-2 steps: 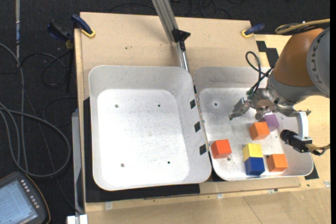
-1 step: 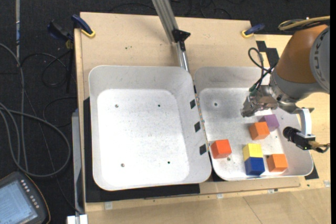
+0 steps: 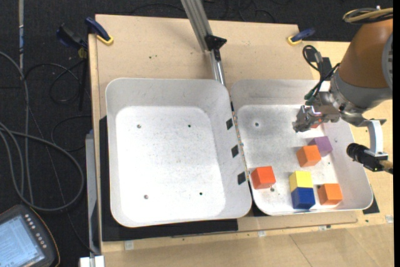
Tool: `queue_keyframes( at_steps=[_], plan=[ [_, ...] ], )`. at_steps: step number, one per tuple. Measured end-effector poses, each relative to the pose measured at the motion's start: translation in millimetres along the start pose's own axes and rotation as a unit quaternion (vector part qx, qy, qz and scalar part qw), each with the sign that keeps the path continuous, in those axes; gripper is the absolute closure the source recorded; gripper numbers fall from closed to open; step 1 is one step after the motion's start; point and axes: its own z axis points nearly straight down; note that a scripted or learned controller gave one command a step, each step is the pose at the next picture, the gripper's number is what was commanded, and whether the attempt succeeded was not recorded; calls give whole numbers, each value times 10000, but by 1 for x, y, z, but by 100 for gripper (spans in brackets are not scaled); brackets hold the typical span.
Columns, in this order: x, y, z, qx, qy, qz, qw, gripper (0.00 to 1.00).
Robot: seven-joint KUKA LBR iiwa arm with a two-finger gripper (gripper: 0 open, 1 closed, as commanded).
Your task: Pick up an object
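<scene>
The right bin (image 3: 269,115) holds several small blocks. An orange block (image 3: 308,155) lies mid-bin with a purple block (image 3: 323,145) touching its upper right. Another orange block (image 3: 263,176) sits near the bin's left wall, and a third orange block (image 3: 330,194) rests at the front right. A yellow block (image 3: 300,180) sits against a blue block (image 3: 303,197) at the front. My gripper (image 3: 305,121) hangs over the right bin, just above and left of the purple block, with no block visible in it.
The left bin (image 3: 125,97) lies beside the right one on the wooden bench (image 3: 156,40). A slanted metal pole (image 3: 194,3) crosses the back. Blue-and-yellow clamps (image 3: 98,30) grip the bench's far corners. A cable loops near the wrist.
</scene>
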Motion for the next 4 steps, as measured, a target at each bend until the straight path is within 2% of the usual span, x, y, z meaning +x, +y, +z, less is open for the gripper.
queue_keyframes(
  at_steps=[1,3,4],
  plan=[
    [0,2,-54,-10,-6,-3,10000,100],
    [96,15,-50,31,14,-24,10000,100],
    [153,9,-58,28,19,-32,10000,100]
  ],
)
